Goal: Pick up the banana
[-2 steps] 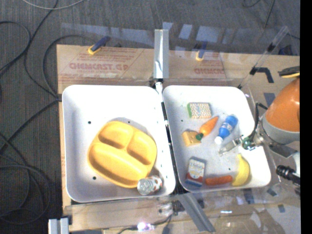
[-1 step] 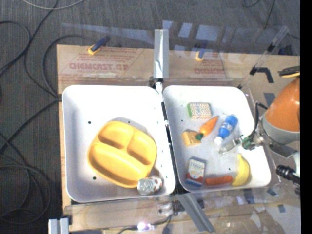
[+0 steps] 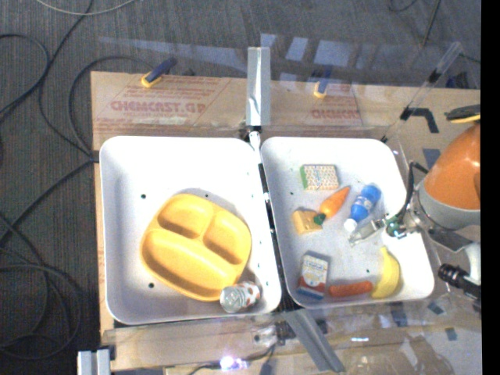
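Note:
The yellow banana lies in the right bin, near its front right corner, curved along the rim. My gripper reaches in from the right and hangs just above and to the left of the banana's upper tip, close to the base of a blue-capped bottle. The banana lies free on the bin floor, a short way in front of the gripper. The orange band of the arm sits over the bin's right rim.
Also in the right bin are a checkered box, an orange carrot, a yellow block, a small carton and a red sausage-shaped piece touching the banana's lower end. The left bin holds a yellow divided tray and a can.

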You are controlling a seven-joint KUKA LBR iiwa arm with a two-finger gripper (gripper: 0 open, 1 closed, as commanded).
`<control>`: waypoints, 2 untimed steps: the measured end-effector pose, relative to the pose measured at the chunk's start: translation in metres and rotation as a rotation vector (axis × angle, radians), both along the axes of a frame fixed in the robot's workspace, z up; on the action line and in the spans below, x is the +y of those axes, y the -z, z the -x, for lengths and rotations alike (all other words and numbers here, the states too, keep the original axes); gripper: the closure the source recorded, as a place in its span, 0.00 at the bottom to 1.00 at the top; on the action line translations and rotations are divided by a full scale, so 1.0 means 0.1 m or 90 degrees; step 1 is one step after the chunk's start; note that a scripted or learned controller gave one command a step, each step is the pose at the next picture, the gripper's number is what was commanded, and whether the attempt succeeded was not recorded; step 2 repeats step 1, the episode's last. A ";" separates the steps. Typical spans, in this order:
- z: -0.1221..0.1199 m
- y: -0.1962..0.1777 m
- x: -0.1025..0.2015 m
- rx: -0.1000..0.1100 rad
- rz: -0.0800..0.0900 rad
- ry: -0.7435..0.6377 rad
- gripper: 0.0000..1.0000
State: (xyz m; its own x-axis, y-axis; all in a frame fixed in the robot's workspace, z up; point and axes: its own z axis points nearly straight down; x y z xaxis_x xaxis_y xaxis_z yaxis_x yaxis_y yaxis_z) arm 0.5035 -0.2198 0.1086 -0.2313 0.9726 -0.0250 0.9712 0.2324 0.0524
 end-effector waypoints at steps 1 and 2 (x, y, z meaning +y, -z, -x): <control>0.05 -0.01 -0.05 0.008 0.010 -0.109 0.00; 0.05 -0.01 -0.05 0.008 0.010 -0.109 0.00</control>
